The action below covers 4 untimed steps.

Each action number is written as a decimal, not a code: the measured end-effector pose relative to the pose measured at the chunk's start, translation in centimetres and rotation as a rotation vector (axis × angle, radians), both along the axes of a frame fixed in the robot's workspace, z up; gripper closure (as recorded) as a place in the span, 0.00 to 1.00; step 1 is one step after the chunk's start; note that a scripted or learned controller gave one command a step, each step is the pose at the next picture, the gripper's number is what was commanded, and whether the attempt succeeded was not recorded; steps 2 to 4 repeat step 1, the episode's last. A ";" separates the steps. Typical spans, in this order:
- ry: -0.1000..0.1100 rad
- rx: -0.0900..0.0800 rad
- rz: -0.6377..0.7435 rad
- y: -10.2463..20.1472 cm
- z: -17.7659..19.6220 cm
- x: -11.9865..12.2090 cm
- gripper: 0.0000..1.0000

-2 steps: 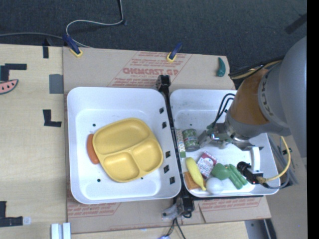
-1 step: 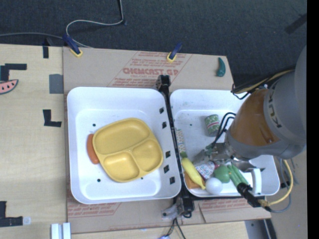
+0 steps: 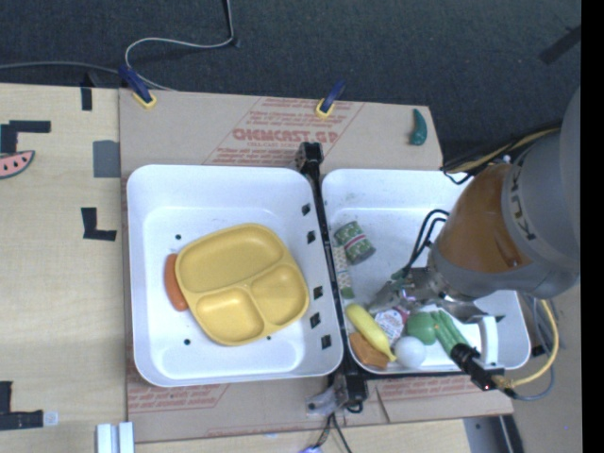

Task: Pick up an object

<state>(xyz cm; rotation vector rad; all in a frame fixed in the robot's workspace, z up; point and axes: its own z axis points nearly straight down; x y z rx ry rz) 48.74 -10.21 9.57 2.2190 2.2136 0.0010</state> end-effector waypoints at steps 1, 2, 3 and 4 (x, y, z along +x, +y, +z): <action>0.004 0.004 0.003 2.1 14.5 0.8 1.00; 0.004 0.004 0.003 2.1 14.5 0.8 1.00; 0.004 0.004 0.003 2.1 14.5 0.8 1.00; 0.004 0.004 0.003 2.1 14.5 0.8 1.00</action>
